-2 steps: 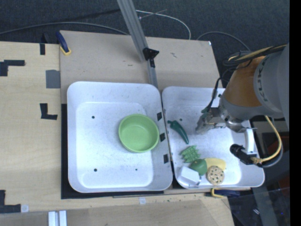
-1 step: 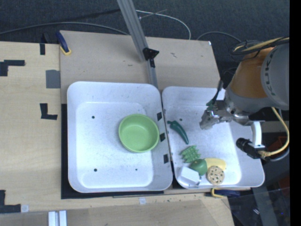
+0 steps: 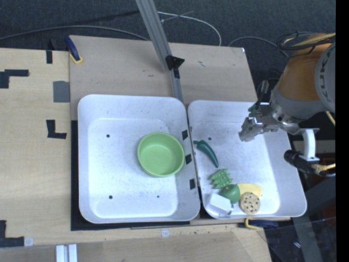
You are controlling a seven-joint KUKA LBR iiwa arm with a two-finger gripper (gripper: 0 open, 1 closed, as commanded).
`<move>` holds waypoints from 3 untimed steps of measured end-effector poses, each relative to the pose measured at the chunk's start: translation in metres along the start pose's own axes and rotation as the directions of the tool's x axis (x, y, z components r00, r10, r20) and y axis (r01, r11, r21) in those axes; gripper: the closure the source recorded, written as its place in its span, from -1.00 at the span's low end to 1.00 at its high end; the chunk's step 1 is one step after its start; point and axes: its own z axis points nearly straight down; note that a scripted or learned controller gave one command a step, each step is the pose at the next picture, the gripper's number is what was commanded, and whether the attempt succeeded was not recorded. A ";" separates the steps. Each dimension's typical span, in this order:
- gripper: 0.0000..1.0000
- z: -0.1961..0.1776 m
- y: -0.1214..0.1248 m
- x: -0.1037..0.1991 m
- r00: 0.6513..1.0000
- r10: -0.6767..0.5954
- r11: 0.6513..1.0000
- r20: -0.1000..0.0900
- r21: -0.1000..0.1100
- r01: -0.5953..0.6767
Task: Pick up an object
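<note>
Nearest the camera, along the front wall of the right-hand shallow white bin [image 3: 283,162], we see a small huddle of objects. A pale yellow round piece dotted with dark holes [image 3: 250,202] sits at the front. Just behind it lies a yellow rounded piece [image 3: 252,189]. To their left a smooth green rounded lump [image 3: 231,192] touches them, with a small white blocky piece [image 3: 220,203] pressed into the corner beside it. Immediately behind the lump lies a green ridged, leafy-looking toy [image 3: 220,177].

A little farther back, and nearer the divide between the bins, a dark green curved pepper-shaped toy [image 3: 208,151] lies alone on the bin floor, its thin end pointing towards the back left.

In the left-hand shallow white bin [image 3: 98,146] a light green plastic bowl [image 3: 160,154] stands upright, right of the bin's centre and close to the divide.

Farther still, the grey metal two-finger gripper [image 3: 248,134] hangs over the back right part of the right bin, carried by the grey arm with its orange band [image 3: 302,78] coming in from the right. We cannot tell how its tips are set, and we see nothing between them. The pepper-shaped toy lies to its left and slightly forward, apart from it; the huddle lies well apart, towards the front wall.

Beyond the bins a slanted grey metal pole [image 3: 155,26] rises over the wooden bench [image 3: 32,146].
</note>
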 end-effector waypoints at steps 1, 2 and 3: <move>1.00 -0.050 0.001 0.000 1.000 -0.001 1.000 0.000 -0.001 0.001; 1.00 -0.039 0.010 0.044 1.000 -0.004 1.000 -0.002 0.006 0.004; 1.00 -0.042 0.022 0.105 1.000 -0.007 1.000 -0.003 0.004 0.007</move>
